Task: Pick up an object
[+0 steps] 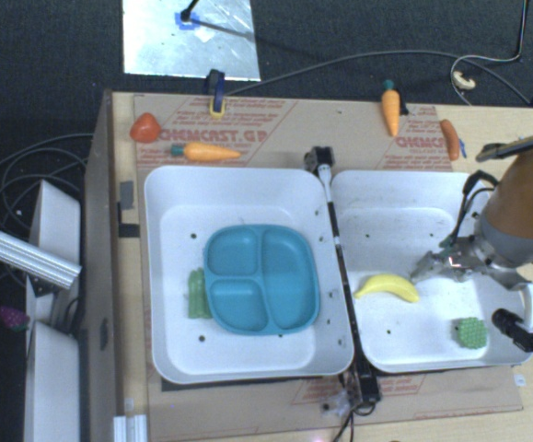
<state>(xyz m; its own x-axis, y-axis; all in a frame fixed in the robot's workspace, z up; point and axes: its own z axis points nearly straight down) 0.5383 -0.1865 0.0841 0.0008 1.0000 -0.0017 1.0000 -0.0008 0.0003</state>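
A yellow banana (388,287) lies in the right bin (404,196), near its left wall. A small green knobbly object (470,332) rests in that bin's front right corner. My gripper (444,263) hangs low over the right bin, just right of the banana and apart from it. Its fingers are spread open with nothing between them. The grey arm with its orange band (519,201) comes in from the right edge.
The left bin (183,191) holds a blue divided plate (261,279) with a green piece (197,295) by its left side. Toy carrots (390,109) and an orange toy (144,128) lie on the cardboard behind the bins. Cables run across the back.
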